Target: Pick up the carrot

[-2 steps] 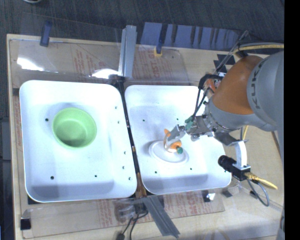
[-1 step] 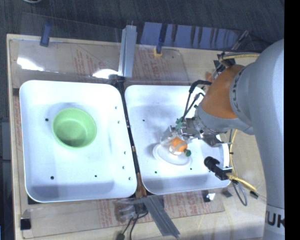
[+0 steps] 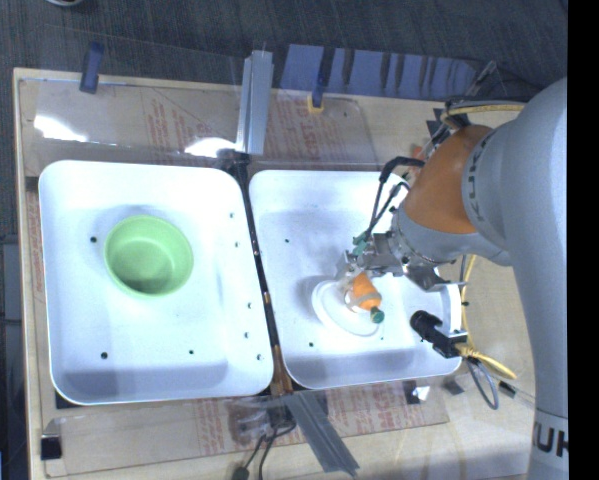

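- Carrot (image 3: 363, 293) — lay in the right bin (image 3: 309, 358), on or over a pale object (image 3: 337, 313), at the gripper (image 3: 362, 271).
- Jaw state — could not be told.
- Progress — arm at carrot; lift apparently not done.

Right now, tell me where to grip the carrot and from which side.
Grip the carrot across its orange middle, coming straight down. It lies slanted on a white dish in the right bin, green end toward the near right; the gripper hangs just above it.
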Tool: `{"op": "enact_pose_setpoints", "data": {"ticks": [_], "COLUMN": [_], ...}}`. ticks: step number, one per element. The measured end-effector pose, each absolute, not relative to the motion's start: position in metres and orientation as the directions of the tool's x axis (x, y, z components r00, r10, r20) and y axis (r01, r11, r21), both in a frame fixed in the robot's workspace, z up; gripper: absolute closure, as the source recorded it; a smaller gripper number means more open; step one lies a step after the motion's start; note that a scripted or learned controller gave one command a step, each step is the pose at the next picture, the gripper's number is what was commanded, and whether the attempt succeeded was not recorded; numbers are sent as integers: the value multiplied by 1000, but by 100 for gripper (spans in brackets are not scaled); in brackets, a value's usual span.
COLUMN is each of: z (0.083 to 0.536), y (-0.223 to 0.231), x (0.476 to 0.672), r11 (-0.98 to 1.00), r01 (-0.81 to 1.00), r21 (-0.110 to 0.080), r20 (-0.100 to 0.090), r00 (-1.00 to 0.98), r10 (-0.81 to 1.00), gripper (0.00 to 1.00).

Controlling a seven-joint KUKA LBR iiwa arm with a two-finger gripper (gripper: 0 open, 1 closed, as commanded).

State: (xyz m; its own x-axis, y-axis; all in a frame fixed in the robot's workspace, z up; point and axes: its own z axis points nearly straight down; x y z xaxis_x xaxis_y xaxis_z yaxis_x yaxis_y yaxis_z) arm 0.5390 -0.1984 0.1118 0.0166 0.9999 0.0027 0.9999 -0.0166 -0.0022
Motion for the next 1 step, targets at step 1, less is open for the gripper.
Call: {"op": "enact_pose_setpoints", "data": {"ticks": [1], "z": [222], "y": [-179], "x": [545], "r11": [-228], "r01": [974], "r21": [-5], "r20": [0], "r00": [228], "r10": [974], "gripper": [100]}}
